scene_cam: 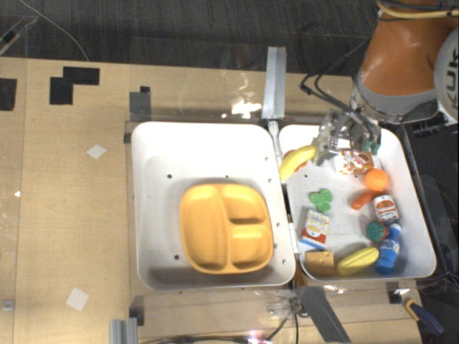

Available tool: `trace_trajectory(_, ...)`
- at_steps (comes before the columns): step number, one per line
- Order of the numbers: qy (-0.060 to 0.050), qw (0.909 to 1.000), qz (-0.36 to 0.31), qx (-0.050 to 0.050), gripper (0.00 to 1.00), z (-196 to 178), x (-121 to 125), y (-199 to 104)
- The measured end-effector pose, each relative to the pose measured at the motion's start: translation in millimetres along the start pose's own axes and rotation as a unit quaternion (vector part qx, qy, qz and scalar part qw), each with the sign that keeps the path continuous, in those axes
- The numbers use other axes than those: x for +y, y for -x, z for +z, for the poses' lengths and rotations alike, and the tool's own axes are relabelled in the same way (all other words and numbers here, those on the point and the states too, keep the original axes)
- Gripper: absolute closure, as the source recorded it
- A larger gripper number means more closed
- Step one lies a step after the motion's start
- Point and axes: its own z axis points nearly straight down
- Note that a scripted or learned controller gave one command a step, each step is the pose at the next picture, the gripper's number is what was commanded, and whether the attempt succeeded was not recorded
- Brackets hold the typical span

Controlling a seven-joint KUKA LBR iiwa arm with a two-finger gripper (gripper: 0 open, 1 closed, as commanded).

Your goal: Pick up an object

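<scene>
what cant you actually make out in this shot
- Claw, camera view: blurred against the clutter in the right bin; open or shut, and whether it holds anything, cannot be told.
- Arm: cut off by the top and right edges.
- Small packet and bottle labels: too small to read.
- Yellow banana: its left end meets the bin wall, contact unclear.

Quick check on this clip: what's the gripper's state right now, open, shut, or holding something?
Gripper: state cannot be told from this view; it sits low over the right bin, just right of the banana, with nothing seen in its grasp.
</scene>
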Motion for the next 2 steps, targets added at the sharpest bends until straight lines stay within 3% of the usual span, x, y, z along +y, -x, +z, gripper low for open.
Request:
trace_trajectory(1, -0.002, 0.9992, -0.040, 0.007, 1.00, 116.2, -56.2, -11.4)
trace_trajectory(2, -0.002, 0.9984, -0.057, 0.005, 1.00, 138.7, -135.0, -95.8)
